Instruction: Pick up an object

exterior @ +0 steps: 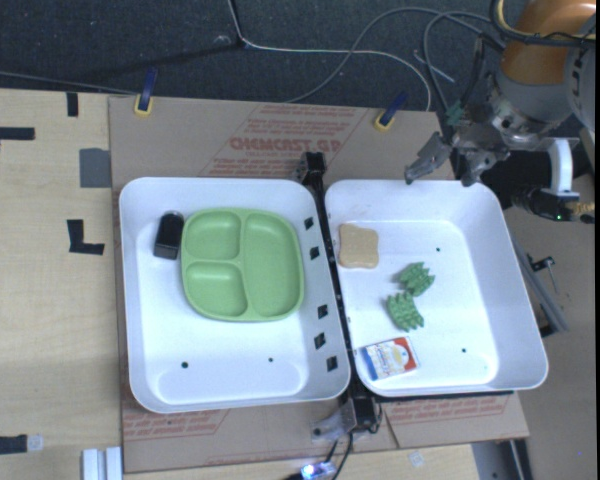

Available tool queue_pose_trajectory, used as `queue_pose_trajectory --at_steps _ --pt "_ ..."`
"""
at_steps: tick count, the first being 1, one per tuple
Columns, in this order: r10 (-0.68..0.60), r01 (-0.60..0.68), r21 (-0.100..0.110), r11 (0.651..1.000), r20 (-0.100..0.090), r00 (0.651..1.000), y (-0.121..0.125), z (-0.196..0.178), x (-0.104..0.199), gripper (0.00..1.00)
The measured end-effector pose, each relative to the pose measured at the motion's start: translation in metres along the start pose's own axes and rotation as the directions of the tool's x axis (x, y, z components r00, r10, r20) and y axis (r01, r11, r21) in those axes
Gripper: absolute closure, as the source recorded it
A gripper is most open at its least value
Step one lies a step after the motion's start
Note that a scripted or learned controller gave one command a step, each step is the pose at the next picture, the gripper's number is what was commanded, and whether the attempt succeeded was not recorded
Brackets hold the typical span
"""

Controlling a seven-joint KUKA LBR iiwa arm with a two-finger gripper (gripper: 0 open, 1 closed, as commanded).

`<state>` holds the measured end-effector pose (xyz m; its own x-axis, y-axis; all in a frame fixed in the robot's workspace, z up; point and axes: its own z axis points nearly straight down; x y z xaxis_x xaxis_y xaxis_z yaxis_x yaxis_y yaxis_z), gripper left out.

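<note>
My gripper (446,167) hangs open over the far rim of the right bin (500,298), with nothing between its fingers. Inside that bin lie a tan round cookie-like piece (358,246) at the far left, two green leafy toys (415,277) (404,312) in the middle, and a small white, red and blue packet (388,358) at the near left. All of these lie well below and to the left of the gripper.
The left bin (145,318) holds a green divided plate (243,264) and a small black block (168,235) beside the plate's left edge. Black clips (321,268) run along the seam between the bins. Cables (380,38) cross the dark surface behind the bench.
</note>
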<state>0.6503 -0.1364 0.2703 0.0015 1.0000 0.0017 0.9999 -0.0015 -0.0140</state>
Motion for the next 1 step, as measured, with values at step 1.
queue_pose_trajectory --at_steps 1 --pt "-0.003 0.003 -0.013 1.000 0.002 1.000 0.0019 -0.0082 0.0005 0.00"
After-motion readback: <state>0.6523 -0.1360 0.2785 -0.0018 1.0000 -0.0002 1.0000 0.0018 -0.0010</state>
